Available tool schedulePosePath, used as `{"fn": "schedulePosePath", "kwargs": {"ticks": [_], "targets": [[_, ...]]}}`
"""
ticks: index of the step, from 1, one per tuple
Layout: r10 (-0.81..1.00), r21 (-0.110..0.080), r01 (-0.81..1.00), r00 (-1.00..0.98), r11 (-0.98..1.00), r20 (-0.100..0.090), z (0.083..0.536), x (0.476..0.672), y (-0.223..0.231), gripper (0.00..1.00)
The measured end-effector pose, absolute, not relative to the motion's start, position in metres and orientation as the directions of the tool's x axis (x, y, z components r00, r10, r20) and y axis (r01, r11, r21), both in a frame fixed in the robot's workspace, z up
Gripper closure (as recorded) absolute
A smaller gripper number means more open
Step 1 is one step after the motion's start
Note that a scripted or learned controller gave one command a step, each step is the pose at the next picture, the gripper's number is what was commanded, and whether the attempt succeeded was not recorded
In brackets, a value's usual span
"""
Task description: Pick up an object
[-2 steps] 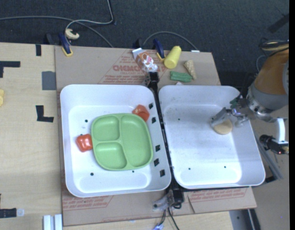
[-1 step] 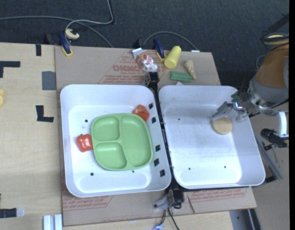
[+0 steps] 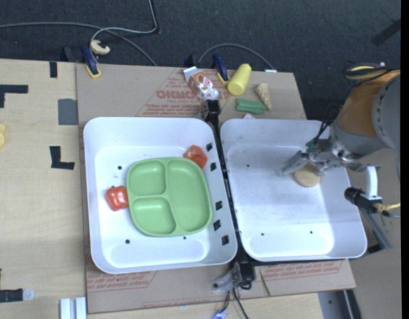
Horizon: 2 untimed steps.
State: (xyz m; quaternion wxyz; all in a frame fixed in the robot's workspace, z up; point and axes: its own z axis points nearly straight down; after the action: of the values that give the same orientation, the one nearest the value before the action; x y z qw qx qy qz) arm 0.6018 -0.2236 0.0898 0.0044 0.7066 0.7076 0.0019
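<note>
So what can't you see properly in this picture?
- Gripper: from above, the wrist covers the fingers, so open or shut is unclear.
- Tan object in the right bin: the gripper hides its top part, so whether it is gripped is unknown.
- Small packet behind the bins: its print is too small to read.
- Red piece in the left bin: the green plate overlaps its edge.
</note>
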Motion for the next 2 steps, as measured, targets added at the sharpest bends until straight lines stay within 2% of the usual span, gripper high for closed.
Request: {"fn": "schedulePosePath", "kwargs": {"ticks": [1, 2], "targets": [[1.0, 0.014, 1.0, -0.004, 0.004, -0.008, 0.101, 0.603, -0.224, 1.0], [1.0, 0.003, 1.0, -0.002, 0.002, -0.002, 0.207, 0.663, -0.223, 1.0]]}}
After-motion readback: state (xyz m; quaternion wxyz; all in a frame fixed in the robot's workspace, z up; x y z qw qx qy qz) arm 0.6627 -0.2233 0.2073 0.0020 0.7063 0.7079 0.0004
